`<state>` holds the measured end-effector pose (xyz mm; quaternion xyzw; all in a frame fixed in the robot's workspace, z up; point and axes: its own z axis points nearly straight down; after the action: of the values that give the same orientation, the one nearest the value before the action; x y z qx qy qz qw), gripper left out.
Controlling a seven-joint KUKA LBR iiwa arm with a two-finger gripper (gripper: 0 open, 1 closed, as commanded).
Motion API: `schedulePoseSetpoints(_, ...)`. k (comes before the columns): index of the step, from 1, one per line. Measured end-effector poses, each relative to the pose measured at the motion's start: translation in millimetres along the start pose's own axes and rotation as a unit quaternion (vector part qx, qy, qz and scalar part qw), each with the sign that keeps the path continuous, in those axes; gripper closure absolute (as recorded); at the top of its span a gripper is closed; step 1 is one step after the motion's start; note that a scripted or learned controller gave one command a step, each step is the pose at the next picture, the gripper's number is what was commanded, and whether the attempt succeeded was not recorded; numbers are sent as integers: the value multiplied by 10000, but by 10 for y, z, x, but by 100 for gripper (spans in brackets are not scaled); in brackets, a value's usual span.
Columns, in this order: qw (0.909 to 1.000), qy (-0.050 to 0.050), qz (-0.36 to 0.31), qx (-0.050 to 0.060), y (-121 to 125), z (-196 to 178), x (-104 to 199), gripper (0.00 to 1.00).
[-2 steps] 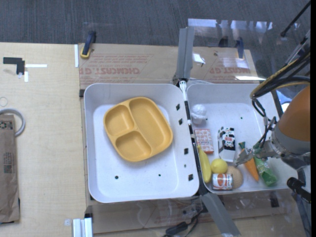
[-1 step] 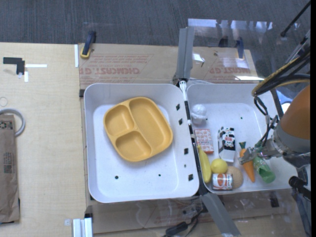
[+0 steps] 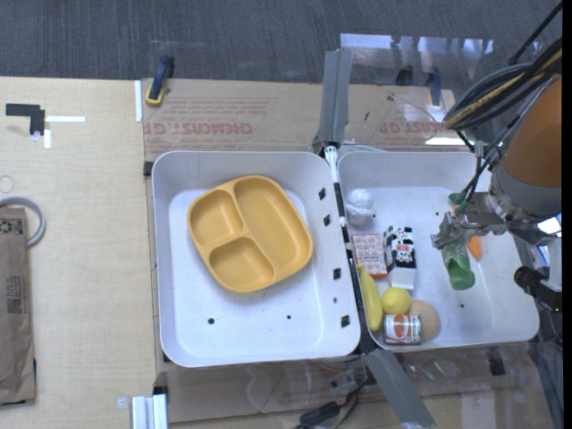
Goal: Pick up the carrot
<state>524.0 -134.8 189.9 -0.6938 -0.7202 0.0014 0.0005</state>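
Note:
A small orange piece that looks like the carrot (image 3: 475,248) shows in the right bin (image 3: 500,324), near its right wall. A green object (image 3: 460,272) lies just below and left of it; whether the two are joined I cannot tell. My gripper (image 3: 454,232) hangs low over this spot, right beside the orange piece and partly covering it. The grey arm with its orange band (image 3: 541,141) comes in from the right edge.
The left bin (image 3: 179,311) holds a yellow divided plate (image 3: 248,232). On the right bin's left side lie a clear cup (image 3: 359,206), a small red and white box (image 3: 368,253), a cow-print carton (image 3: 402,247), a banana (image 3: 369,298), a lemon (image 3: 396,299), a can (image 3: 402,329) and a tan ball (image 3: 427,320).

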Motion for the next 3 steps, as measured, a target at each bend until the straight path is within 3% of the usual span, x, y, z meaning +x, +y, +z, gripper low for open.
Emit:
schedulePoseSetpoints(1,10000,-3,32,0,-487,-617,-573,100)
schedulePoseSetpoints(2,10000,-3,28,0,-486,-617,-571,0)
schedulePoseSetpoints(3,9940,-3,-1096,-3,-14,-54,-856,0)
